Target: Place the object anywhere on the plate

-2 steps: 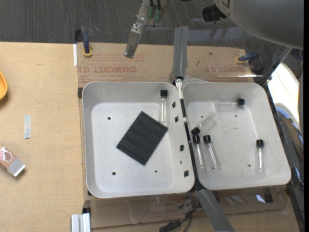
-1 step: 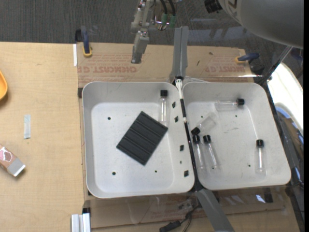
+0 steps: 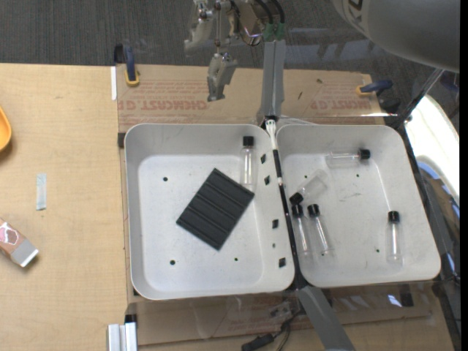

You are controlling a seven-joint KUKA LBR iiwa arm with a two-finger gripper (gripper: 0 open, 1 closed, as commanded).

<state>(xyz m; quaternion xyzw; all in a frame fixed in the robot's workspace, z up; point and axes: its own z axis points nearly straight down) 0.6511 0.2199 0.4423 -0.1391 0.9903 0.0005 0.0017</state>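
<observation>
Hovering at the frame's top centre, the fingers (image 3: 219,86) carry nothing; their spread I cannot tell. Vials (image 3: 314,229) lie in the right bin (image 3: 420,218); descend squarely over one before bringing it to the black plate (image 3: 214,208).

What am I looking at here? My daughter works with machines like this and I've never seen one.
One camera looks down at a slant on a bench. The big grey shape at the top right is a robot arm; its pincer hangs above the bench's far edge with nothing visible between its fingers. Two shallow white bins sit side by side. The left bin holds a ridged black plate and one clear vial with a black cap. The right bin holds several more such vials.
</observation>
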